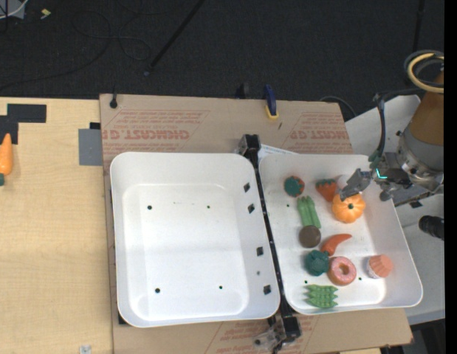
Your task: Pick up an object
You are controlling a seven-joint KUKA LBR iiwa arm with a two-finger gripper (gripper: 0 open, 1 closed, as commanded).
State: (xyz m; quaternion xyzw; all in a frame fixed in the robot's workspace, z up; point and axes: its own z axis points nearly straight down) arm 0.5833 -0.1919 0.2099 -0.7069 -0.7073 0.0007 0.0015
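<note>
The tool (355,184) hung just above the orange fruit (348,209) in the right bin (405,271), its grip state impossible to tell, and with a red piece (328,190) crowding close beside it, a descent could have nudged the round fruit aside.
</note>
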